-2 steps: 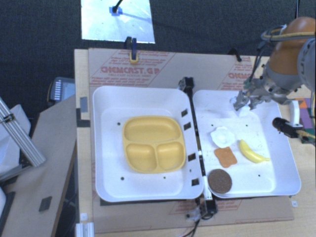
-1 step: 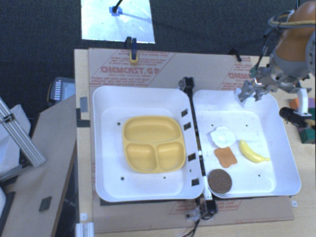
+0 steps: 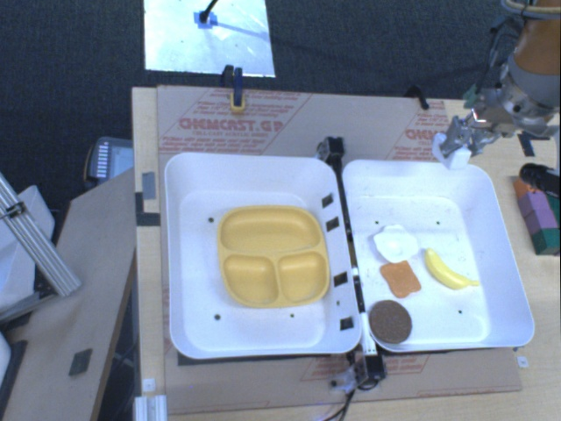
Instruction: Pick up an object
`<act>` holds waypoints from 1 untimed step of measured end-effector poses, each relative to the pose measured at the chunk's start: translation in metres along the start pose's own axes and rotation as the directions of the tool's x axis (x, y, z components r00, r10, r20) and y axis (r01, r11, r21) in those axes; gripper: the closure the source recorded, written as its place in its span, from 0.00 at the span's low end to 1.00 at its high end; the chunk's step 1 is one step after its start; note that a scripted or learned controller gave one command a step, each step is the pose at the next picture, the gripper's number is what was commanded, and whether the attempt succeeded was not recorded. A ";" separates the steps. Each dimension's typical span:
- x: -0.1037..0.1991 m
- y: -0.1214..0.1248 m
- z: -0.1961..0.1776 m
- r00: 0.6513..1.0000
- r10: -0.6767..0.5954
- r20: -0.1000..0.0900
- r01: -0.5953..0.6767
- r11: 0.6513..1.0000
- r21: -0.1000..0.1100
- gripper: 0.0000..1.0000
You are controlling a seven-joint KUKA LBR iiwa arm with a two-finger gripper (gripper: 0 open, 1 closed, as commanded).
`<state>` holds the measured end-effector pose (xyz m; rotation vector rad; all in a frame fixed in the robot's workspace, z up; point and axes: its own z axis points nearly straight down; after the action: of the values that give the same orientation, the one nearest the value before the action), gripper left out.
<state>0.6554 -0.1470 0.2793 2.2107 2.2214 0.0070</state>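
The right bin point(image 3: 491, 235) holds a yellow banana point(image 3: 449, 270), an orange toast-like piece point(image 3: 401, 279), a white rounded piece point(image 3: 394, 243) and a dark brown round disc point(image 3: 390, 321) at its front left corner. My gripper point(image 3: 458, 146) hangs over the far right corner of that bin, well above and behind these objects. Nothing shows between its fingers.
The left bin point(image 3: 188, 235) carries a yellow three-compartment tray point(image 3: 270, 254). A black clamp strip point(image 3: 340, 226) runs between the bins. Coloured blocks point(image 3: 539, 217) lie on the bench at the far right. A shiny square plate point(image 3: 209, 26) lies beyond the bench.
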 end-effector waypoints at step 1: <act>0.037 -0.029 0.010 1.000 -0.001 -0.003 0.002 1.000 0.009 1.00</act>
<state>0.6260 -0.1100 0.2686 2.2152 2.2292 -0.0002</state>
